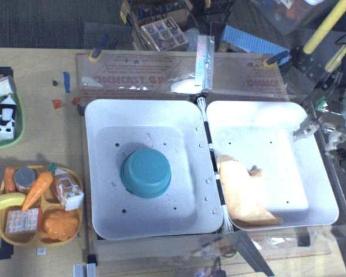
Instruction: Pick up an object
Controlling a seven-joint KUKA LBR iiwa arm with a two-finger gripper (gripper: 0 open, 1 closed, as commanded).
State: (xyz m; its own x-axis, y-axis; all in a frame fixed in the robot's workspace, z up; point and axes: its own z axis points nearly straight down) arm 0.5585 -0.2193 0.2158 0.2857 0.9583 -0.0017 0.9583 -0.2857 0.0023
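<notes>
- Camera view, left bin [98, 126]: a teal bowl [146, 172] sits upside down near the middle of the floor, apart from every wall, with nothing touching it.
- Camera view, right bin [277, 120]: a tan cloth-like piece [242, 194] lies against the left wall and runs down toward the near corner; a small dark scrap [254, 171] rests just beside its upper edge (too small to name).
- Camera view, arm: metal parts of the gripper [311, 123] show at the right bin's far right rim, above the wall and not down on the floor. Whether the jaws are spread or closed cannot be told from here; nothing is seen between them.
- Camera view, off the bins: a tray of toy food [37, 203] and a green dish [6, 120] stand on the bench to the left, well apart from the work.
- Step in hand, as I judge it: the approach, with nothing yet lifted and no target plainly chosen.
- Next move: travel inward over a bin and descend. The tan piece is nearest but lies flat and hugs the wall, so a pinch on its free right edge seems wiser; the bowl's smooth rounded back would likely slip.
</notes>
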